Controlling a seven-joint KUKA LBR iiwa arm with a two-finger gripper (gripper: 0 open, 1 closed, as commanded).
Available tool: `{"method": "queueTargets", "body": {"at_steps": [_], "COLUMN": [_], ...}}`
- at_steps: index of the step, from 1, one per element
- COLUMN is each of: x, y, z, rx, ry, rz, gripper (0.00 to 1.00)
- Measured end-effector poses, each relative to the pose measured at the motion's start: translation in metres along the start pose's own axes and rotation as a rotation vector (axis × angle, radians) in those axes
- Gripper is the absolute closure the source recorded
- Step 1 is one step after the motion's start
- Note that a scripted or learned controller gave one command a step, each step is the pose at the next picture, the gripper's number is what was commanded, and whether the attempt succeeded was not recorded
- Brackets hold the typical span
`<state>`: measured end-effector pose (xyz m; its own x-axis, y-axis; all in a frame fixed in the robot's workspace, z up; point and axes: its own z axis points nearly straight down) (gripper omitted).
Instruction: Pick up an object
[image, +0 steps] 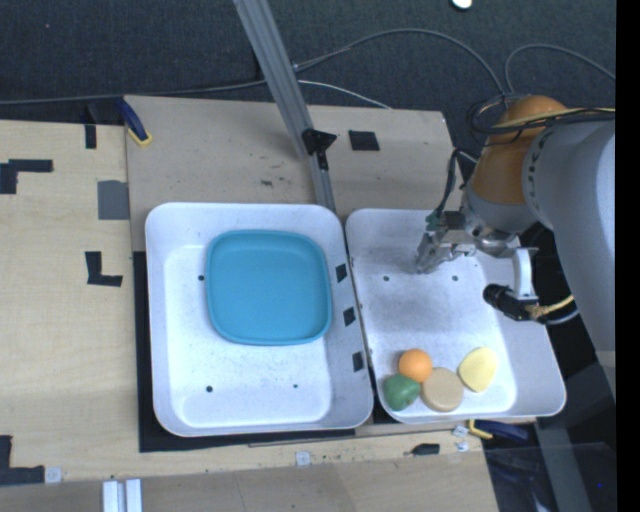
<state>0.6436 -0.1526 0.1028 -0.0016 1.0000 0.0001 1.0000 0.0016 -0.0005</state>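
Several small objects lie in the near corner of the right bin (400, 290): an orange ball (415, 363), a green piece (401, 391), a tan round piece (442, 391) and a yellow lemon-shaped piece (478, 368). My gripper (432, 256) hangs over the far part of that bin, well away from the objects, with nothing between its fingers that I can see. Whether it stands open or shut is not clear from this angle.
The left bin (180, 330) holds a blue square plate (268, 286). A grey metal bar (290, 100) slants down from the top to the gap between the bins. Cables (520, 300) hang off the wrist at the right.
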Motion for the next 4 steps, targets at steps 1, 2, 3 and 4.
{"method": "queueTargets", "body": {"at_steps": [1, 2, 3, 4], "x": [-0.001, -0.007, -0.007, 0.041], "y": [0.005, 0.013, 0.014, 0.004], "z": [-0.061, -0.11, -0.142, -0.13], "rx": [-0.004, -0.004, -0.003, 0.0], "ry": [-0.001, -0.001, 0.0, 0.001], "rz": [0.001, 0.001, 0.001, -0.002], "gripper": [1.0, 1.0, 1.0, 1.0]}}
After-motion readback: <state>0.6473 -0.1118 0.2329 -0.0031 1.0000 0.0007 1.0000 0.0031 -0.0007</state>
